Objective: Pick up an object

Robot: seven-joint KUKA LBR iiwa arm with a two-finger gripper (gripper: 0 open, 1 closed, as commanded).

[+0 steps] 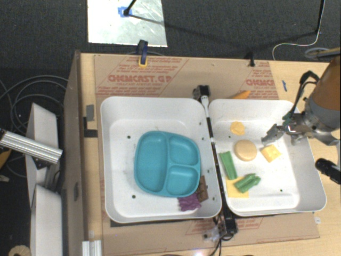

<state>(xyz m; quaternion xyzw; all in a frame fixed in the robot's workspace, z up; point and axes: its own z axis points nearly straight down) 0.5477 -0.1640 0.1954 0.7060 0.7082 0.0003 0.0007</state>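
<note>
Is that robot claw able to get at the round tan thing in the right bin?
Probably yes. The gripper hovers over the right bin, just beside the round tan piece, with nothing lying on it. The yellow block close by might get bumped.

My arm (326, 97): cut off by the right edge past the orange band. My end effector (274, 132): blurred, finger spacing unreadable. Brown piece (203, 190): partly tucked under the plate (167, 163) rim, kind unclear. Purple item (188, 202): shape too small to identify. Yellow slab (236, 189): mostly covered by the green item (247, 182). Orange item (241, 95): partly behind the right bin (298, 199) wall.
</note>
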